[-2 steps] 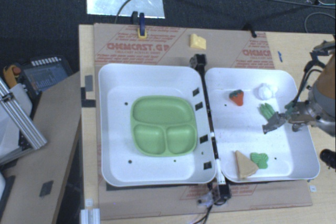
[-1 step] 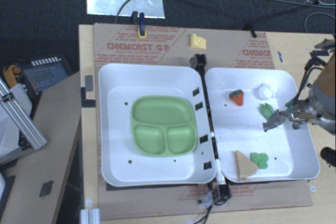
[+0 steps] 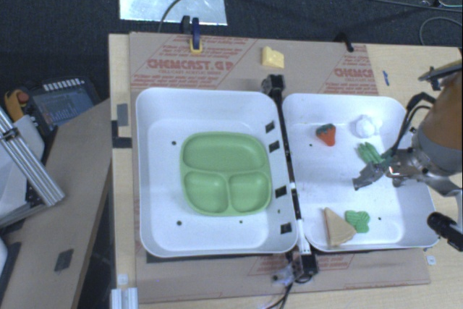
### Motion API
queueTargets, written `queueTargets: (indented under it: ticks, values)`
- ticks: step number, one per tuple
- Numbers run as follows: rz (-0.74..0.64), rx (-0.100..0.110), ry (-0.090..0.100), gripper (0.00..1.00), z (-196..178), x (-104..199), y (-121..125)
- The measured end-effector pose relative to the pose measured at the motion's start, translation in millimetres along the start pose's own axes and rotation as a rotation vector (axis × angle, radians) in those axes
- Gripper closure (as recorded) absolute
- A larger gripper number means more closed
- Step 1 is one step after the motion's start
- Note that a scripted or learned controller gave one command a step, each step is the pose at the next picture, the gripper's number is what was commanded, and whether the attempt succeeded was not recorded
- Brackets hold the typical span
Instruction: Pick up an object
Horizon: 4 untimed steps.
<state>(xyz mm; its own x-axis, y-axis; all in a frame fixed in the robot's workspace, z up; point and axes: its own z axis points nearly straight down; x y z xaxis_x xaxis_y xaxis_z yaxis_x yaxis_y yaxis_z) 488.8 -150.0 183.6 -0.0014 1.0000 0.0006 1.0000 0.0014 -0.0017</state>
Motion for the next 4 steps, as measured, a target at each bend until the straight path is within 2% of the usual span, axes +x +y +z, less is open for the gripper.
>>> queueTargets:
  ticks: [2,3,4]
  values:
    - [0.001,-0.001,0.000,0.00,101,-10,1]
    - [0.000,-0.004,0.000,1.00,88,-10,2]
    - [-0.004,-0.008,-0.002,1.00,30,-2,7]
